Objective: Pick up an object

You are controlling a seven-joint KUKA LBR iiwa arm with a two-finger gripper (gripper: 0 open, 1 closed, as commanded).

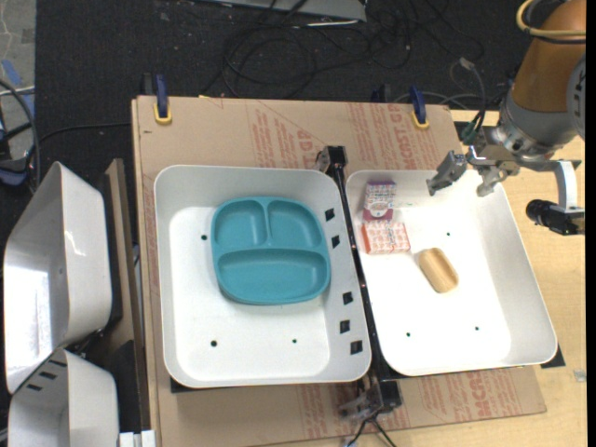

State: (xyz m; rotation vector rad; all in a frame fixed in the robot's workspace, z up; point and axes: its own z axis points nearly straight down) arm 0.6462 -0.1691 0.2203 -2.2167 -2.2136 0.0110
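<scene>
In the right bin (494, 343) lie a tan bread-like roll (438, 270), a pink-and-white packet (385, 238) and a small white-and-purple cup (379, 198) near the bin's upper left. My gripper (467, 177) hangs over the bin's upper right part, its two fingers spread apart and open, with nothing between them. It stands above and to the right of the roll, apart from all three objects. A teal divided plate (271, 250) rests in the left bin (186, 343).
The two white bins sit side by side on a brown board (279, 128) with blue clamps at the back edge. White containers (47, 268) stand off the board at the left. Cables lie on the dark floor behind.
</scene>
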